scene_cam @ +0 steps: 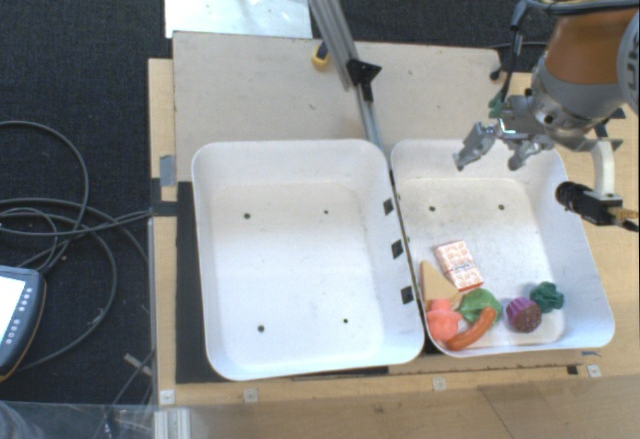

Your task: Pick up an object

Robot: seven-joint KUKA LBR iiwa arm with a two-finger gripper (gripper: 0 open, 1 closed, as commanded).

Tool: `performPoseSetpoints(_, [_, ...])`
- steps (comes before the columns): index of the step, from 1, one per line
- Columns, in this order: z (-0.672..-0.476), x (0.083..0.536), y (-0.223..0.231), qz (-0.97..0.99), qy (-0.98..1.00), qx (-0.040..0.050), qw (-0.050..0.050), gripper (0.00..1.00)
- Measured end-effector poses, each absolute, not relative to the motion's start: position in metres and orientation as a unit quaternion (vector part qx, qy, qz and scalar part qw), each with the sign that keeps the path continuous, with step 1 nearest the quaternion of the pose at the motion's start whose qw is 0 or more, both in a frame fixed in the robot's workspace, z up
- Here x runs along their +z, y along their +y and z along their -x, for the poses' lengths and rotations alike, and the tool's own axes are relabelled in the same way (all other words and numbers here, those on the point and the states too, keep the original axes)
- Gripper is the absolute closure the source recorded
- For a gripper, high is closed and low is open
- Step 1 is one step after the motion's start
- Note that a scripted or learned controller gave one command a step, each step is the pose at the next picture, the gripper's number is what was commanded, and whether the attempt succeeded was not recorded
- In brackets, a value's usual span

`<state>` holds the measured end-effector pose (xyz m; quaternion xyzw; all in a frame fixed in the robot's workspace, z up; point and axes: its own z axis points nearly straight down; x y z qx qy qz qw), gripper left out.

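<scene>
Several small objects lie in the right bin near its front edge: a pink patterned box, a tan wedge, an orange-red round piece, an orange carrot-like piece, a green leafy piece, a purple round piece and a dark green piece. My gripper hangs above the back edge of the right bin, well behind the objects. Its fingers are spread apart with nothing between them.
The left bin sits beside the right one, joined along a divider with black clips. A grey pole slants across the back board. Cables and a tablet lie on the floor at left.
</scene>
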<state>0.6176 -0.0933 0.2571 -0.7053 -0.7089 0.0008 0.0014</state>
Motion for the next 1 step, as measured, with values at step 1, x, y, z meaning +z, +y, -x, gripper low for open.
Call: performPoseSetpoints(1, [-0.6183,0.2599,-0.0934,0.706,-0.709,-0.0007,0.0,0.0])
